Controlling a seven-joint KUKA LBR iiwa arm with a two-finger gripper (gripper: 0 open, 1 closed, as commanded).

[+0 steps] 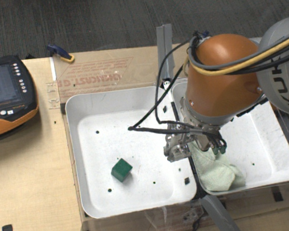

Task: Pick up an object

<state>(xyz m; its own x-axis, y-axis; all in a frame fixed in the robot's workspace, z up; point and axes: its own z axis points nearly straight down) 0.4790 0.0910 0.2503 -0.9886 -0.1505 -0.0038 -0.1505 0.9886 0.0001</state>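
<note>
A small green block lies in the left bin, toward its front left. In the right bin, a crumpled pale cloth rests in the front left corner. My gripper hangs beneath the orange wrist band, over the rim between the two bins and just above the cloth's upper edge. The cloth's top reaches up to the gripper, but the wrist and cables hide where they meet. The green block sits well to the gripper's left.
A teach pendant lies on the wooden bench at far left. A small blue and yellow clamp sits at the back of the bench. A grey post rises behind the bins. Black cables stretch over the left bin.
</note>
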